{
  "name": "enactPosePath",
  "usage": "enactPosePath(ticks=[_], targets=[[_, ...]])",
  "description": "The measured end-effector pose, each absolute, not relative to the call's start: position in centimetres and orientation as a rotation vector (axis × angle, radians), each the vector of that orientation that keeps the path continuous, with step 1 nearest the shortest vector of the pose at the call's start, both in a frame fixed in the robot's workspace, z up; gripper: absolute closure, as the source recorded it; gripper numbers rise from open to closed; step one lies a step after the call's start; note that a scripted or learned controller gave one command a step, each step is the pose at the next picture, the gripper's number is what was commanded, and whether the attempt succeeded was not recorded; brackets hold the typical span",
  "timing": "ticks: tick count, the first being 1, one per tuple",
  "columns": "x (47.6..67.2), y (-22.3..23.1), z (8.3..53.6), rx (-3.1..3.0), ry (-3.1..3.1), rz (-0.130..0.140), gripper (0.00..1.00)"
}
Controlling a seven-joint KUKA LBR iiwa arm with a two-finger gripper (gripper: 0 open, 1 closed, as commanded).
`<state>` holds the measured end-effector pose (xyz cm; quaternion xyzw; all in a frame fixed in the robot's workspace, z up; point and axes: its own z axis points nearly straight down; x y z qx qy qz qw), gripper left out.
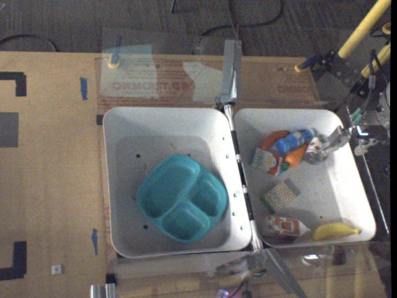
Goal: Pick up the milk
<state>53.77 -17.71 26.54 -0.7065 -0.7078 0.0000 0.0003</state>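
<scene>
The small white-and-brown milk carton [285, 226] lies on its side near the right white bin's [358, 185] front wall, while the metal jaws [335, 139], state unclear, hover at the bin's far right.

We see a smooth teal plastic plate [182, 197] in a matt white bin [118, 166] on a bare wooden bench [49, 166].

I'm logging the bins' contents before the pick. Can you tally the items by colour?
Teal: 1, plate
Yellow: 1, banana
Blue: 1, bottle
Orange: 1, carrot
Other colours: 4, including the carton and sponge
Total: 8
</scene>
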Motion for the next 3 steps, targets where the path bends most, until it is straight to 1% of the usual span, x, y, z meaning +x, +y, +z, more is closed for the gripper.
enactPosePath(ticks=[1,2,3], targets=[[48.6,-15.5,10.0,-2.136,-2.321,-0.008,0.0],[48.2,-10.4,8.8,-2.194,-2.263,-0.007,0.0],[48.1,-9.8,8.8,-2.027,-2.414,-0.003,0.0]])
